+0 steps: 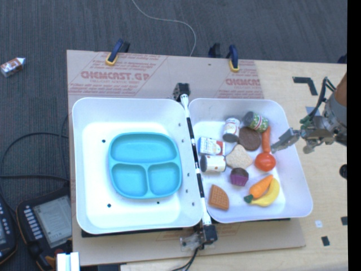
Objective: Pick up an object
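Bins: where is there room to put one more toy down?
Left bin: bare white floor rings the blue tray, widest at its top-left corner; the tray's three wells hold nothing. Right bin is crowded in the middle, from the cans down to the banana; only its far right strip is bare.

Right bin [293,205] crowded from centre to 6 o'clock with toy food [241,157], bare strip at 12 o'clock, blue tray [146,164] filling left bin's [84,151] middle
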Controlling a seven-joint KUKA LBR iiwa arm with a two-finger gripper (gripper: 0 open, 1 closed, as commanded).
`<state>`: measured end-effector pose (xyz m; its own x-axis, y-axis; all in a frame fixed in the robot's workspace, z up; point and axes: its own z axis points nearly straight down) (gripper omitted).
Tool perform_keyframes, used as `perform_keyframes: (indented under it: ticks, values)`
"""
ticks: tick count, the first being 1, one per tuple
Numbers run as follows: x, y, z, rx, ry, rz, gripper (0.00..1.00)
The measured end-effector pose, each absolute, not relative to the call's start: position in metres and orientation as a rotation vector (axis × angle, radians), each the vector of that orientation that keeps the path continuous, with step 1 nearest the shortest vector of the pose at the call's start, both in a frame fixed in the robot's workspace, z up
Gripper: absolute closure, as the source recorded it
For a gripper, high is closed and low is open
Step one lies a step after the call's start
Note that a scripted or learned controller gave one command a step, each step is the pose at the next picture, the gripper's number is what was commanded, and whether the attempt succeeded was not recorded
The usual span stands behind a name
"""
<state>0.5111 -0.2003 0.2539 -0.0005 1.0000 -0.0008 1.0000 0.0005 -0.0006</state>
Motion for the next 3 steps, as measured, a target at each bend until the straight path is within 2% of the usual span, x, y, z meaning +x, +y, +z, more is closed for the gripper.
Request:
perform_keyframes:
  ticks: [1, 2, 3]
  values:
    - [0.515, -0.188, 0.097, 2.218, 2.216, 0.004, 0.00]
    - [0.515, -0.187, 0.106, 2.221, 2.220, 0.004, 1.00]
    - [0.575, -0.112, 0.121, 2.219, 2.224, 0.000, 1.00]
